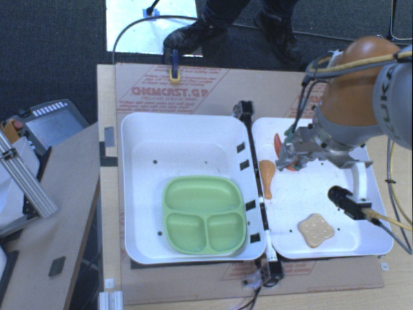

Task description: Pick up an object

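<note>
The object nearest the gripper is a red piece [278, 144] in the right bin [361, 241], lying by the bin's left wall. Left to right: a green divided plate [204, 213] in the left bin [145, 173], an orange drumstick-shaped piece [266, 175], a toast-like slice [315, 230], the gripper [292, 160] low beside the red piece.

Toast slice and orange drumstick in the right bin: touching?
Apart. The camera view shows bare white bin floor between the toast slice and the orange drumstick.
</note>
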You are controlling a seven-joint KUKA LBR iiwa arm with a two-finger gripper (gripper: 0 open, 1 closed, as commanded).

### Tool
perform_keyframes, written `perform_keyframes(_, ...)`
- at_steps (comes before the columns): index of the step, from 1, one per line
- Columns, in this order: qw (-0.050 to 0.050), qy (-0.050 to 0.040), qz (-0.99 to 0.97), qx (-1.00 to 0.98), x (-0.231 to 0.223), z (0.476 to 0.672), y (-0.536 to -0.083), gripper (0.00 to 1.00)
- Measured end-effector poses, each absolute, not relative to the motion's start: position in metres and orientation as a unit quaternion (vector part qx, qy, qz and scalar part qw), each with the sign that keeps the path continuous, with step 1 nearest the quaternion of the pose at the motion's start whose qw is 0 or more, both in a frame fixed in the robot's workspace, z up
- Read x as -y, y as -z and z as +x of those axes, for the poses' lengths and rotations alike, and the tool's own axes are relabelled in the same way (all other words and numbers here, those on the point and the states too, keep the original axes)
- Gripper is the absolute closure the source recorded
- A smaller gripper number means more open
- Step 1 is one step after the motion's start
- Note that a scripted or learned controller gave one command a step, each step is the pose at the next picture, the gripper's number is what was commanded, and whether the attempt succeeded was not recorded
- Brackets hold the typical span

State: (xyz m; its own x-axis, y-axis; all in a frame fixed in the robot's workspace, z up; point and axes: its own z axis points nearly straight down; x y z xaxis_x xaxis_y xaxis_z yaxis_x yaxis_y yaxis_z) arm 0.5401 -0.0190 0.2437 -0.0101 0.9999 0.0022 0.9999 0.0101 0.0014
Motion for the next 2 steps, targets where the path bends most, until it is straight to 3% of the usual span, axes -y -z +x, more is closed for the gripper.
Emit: perform_keyframes(2, 0.000, 0.0012, -0.703, 0.711, -0.105, 0.545, -0.237, 1.00)
